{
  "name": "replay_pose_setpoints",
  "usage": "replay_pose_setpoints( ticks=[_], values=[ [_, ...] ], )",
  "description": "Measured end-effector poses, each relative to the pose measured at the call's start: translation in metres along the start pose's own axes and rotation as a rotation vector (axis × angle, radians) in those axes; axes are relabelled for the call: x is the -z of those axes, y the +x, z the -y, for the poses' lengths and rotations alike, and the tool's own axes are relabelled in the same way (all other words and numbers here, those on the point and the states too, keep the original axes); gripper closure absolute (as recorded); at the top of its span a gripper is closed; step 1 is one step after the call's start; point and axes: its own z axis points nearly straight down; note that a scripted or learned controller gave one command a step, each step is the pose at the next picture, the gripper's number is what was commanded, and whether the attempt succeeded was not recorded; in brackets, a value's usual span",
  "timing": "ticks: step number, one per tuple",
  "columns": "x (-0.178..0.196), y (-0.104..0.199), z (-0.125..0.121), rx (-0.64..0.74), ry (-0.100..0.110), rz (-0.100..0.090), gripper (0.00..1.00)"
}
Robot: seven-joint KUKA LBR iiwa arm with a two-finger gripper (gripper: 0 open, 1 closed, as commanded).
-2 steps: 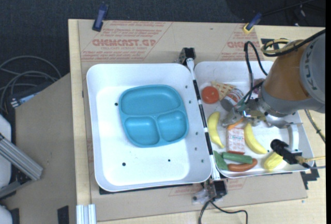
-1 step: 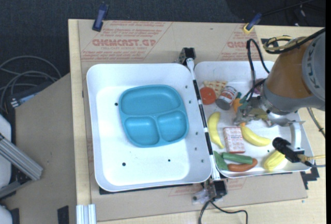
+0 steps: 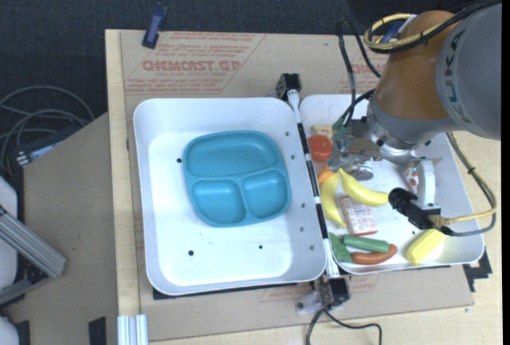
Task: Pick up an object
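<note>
- We see the pincer [image 3: 356, 154] low in the right bin [image 3: 458, 176], near its rear left corner; we cannot tell how it is set.
- Just beside it lie a banana [image 3: 360, 189] and an orange-red round piece [image 3: 320, 147].
- Along the near edge sit a green piece [image 3: 365, 243], a red piece [image 3: 371, 257] and a yellow piece [image 3: 424, 245].
- The left bin [image 3: 159, 200] holds a blue divided tray [image 3: 237, 178] at its middle, with bare white floor around it.

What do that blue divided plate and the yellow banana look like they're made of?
The blue three-compartment plate looks like moulded plastic: uniform colour, soft sheen, rounded ridges. The yellow banana is probably a plastic toy: evenly coloured and glossy, though real fruit can't be ruled out.
</note>
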Motion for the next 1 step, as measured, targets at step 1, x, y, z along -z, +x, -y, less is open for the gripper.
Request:
replay_pose_setpoints(
  ticks=[1],
  values=[
    [-0.0001,-0.0476,-0.0096,-0.002,-0.001,0.002,1.00]
  ],
)
